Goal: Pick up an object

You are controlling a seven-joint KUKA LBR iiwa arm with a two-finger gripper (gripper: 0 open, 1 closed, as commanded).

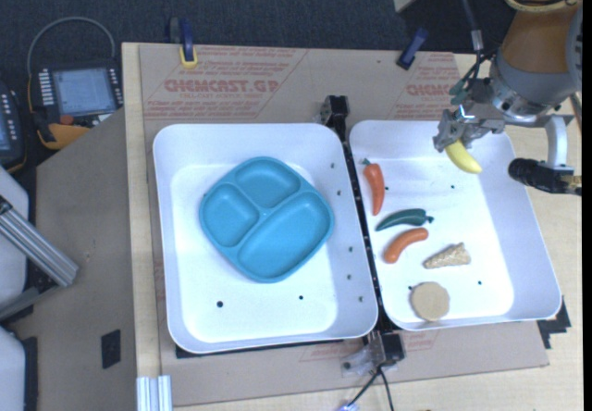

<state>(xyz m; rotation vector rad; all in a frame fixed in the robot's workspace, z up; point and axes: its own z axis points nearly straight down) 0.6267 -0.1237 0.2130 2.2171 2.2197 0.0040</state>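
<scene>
A yellow banana (463,157) is being gripped between the fingers of the gripper (456,135) at the right bin (532,242)'s upper edge, its long axis running toward five o'clock from the fingertips.

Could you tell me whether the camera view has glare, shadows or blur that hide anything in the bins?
Camera view: lighting is even and soft; the white plastic right bin is bright but not blown out; the blue sectioned plate casts a faint shadow; the grey end effector and yellow banana look slightly soft.
</scene>
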